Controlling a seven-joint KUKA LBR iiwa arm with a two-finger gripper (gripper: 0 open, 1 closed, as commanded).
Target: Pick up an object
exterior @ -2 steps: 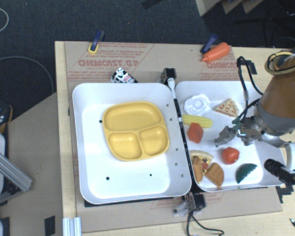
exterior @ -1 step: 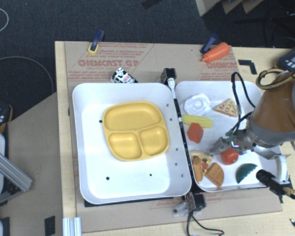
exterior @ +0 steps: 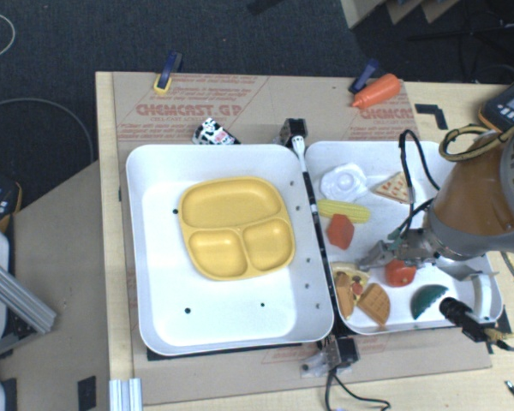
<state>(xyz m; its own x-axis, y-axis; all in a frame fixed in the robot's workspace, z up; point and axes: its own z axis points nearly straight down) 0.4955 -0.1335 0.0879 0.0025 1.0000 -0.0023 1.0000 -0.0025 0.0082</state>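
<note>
Waffle-textured toy (exterior: 374, 303) beside smooth yellow three-compartment tray (exterior: 237, 227).

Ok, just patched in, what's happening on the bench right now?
The grey KUKA arm reaches into the right white bin, its hand low among the toy food, just beside a small red round piece. Nothing is visibly held. The yellow three-compartment plastic tray sits in the left white bin.
</note>
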